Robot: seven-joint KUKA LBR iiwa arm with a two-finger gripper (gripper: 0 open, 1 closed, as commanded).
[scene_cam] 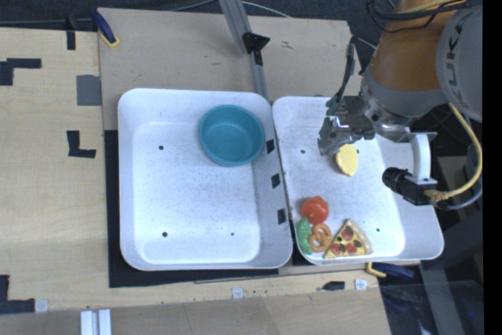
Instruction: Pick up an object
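White bins, two of them, sit side by side on the bench. Nearest me in the right bin [392, 235] I count one pizza slice [347, 240], one pretzel [320, 236], one green piece [303, 231] and one tomato [314, 209]. One yellow piece [347, 161] lies just below the jaws [336, 139]; I cannot tell their opening. Left of them, the left bin [188, 223] holds one blue bowl [230, 135].

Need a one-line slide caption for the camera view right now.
The claw hangs over the right bin beside a yellow piece; a blue bowl sits in the left bin.
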